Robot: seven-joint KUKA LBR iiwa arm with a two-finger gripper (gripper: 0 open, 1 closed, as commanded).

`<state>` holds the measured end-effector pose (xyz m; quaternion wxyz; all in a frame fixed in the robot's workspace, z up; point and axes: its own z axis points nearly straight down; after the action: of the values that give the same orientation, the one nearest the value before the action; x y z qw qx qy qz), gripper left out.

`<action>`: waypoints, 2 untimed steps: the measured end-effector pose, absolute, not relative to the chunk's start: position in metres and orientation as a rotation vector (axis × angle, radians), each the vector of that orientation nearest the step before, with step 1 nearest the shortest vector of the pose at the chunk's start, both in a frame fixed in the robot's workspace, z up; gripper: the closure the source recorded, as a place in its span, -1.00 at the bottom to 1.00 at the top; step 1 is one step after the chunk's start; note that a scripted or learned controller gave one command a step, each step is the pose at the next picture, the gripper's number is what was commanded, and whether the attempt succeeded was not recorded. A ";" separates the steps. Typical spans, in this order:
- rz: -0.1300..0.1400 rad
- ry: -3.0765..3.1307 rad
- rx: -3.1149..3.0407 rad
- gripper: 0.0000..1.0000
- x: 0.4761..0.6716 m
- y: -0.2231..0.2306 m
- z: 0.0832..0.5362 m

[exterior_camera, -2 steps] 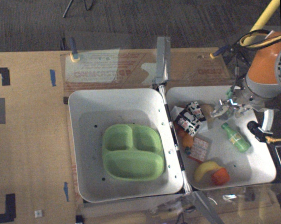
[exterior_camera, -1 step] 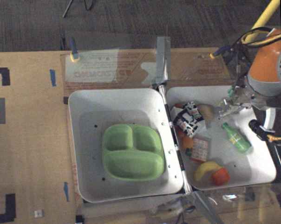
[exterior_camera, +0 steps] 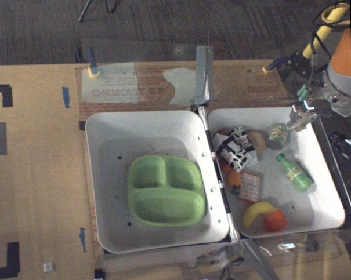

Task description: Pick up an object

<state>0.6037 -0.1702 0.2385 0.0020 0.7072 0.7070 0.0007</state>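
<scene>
In the camera view, the hand [exterior_camera: 299,118] hangs at the upper right corner of the right bin [exterior_camera: 330,214], just beside a small grey-green can [exterior_camera: 278,135]; whether it is spread or pressed together cannot be told. Lower in that bin lie a green bottle [exterior_camera: 295,172], a banana [exterior_camera: 257,212] and a tomato [exterior_camera: 276,220]. A green divided plate [exterior_camera: 165,191] sits in the left bin [exterior_camera: 106,139].

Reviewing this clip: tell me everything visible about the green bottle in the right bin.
The green bottle looks like small translucent plastic, with a darker green cap and a pale label band around its middle. It lies on its side on the right bin's white floor, cap pointing up-left in the camera view, base down-right. It sits apart from the other items, and nothing touches it; the gripper is above it, near the bin's far rim.
</scene>
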 end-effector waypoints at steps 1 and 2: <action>-0.001 2.048 2.384 1.00 0.549 -0.214 0.147; 0.000 1.876 2.520 1.00 0.564 -0.143 0.248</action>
<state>0.5635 -0.1432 0.2480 0.0002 0.8022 0.5971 -0.0001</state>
